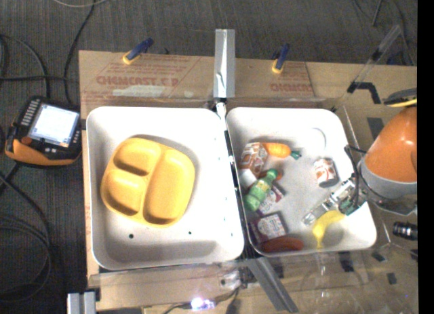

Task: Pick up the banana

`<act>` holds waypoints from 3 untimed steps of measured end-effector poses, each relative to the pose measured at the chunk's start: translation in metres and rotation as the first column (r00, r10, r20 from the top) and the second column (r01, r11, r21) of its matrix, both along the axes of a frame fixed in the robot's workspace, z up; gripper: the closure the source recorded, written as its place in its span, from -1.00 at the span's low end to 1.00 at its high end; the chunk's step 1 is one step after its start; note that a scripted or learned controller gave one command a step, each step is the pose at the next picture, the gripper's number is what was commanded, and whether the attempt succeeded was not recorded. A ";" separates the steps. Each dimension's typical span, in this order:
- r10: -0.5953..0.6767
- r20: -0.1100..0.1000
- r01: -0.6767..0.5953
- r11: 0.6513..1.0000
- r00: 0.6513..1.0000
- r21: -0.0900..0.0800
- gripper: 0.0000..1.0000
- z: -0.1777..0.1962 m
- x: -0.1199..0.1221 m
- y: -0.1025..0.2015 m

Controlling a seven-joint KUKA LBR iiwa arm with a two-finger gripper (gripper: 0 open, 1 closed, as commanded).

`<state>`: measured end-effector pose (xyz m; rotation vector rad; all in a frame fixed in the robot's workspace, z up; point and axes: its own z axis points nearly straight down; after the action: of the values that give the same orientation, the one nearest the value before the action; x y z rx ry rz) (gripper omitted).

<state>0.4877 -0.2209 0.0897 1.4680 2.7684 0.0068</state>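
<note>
The yellow banana [326,227] lies in the right bin [319,121], near its front right corner. My gripper [333,203] hangs low over that corner, just above and behind the banana and close to its upper end. I cannot make out whether it touches the fruit. The arm's orange band [397,146] and grey wrist rise behind it at the right edge.
In the right bin are also a carrot [277,149], a green bottle [260,190], a small red-and-white can [324,170], a printed pouch [269,226] and a red sausage [282,244]. A yellow divided tray [149,180] lies in the left bin [102,238].
</note>
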 end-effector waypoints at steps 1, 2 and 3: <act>0.107 0.006 -0.106 0.994 0.994 -0.014 -1.00 0.001 0.000 0.029; 0.107 0.013 -0.107 0.994 0.994 -0.014 1.00 0.013 0.003 0.030; 0.107 0.013 -0.107 0.994 0.994 -0.013 -1.00 0.013 0.003 0.030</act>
<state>0.4910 -0.1907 0.1025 1.3100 2.8268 0.0001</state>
